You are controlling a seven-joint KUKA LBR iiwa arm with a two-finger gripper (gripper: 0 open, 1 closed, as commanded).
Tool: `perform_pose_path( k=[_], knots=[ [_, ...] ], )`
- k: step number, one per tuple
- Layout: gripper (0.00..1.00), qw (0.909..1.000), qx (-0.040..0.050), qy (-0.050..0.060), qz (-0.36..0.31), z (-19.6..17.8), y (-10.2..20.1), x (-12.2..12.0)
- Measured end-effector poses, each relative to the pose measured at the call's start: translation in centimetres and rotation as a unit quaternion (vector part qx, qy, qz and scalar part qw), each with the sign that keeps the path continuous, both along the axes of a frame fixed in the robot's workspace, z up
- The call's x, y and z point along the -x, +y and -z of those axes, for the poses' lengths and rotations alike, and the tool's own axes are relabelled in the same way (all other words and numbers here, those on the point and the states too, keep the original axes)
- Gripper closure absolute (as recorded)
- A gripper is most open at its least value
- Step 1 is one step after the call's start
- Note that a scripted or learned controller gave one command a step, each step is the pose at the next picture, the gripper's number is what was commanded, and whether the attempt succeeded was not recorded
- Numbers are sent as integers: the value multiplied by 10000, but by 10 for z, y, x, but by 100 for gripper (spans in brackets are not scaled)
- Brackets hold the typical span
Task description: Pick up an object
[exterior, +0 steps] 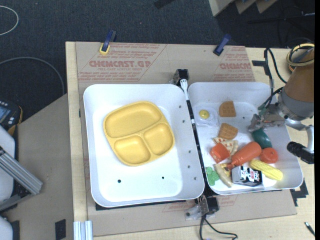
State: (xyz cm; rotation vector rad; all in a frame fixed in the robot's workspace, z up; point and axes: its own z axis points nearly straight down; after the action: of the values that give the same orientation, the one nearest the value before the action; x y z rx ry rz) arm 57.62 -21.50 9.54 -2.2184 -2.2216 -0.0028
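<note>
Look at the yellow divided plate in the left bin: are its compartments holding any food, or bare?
Bare. The yellow divided plate shows plain yellow in all three compartments; the toy food lies in the right bin.

1. The scene is evenly and fairly brightly lit from above; the two white bins read as the brightest areas.
2. The left bin (100, 184) is close to overexposed, its floor showing little surface detail around the yellow divided plate (138, 133).
3. Shadows are soft and short: the plate casts only a faint edge shadow onto that bin's floor.
4. The dark carpet beyond the bench, above the left bin, is dim and grainy.
5. Sharpness is moderate; small toys in the right bin (210, 95) look soft, and the arm (300, 91) at that bin's right edge is slightly blurred.
</note>
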Motion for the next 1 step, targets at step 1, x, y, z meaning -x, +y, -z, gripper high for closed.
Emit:
perform_pose_path(
  k=[1],
  knots=[
    [100, 10000, 28, -30, 3, -51, -2, -11]
  ],
)
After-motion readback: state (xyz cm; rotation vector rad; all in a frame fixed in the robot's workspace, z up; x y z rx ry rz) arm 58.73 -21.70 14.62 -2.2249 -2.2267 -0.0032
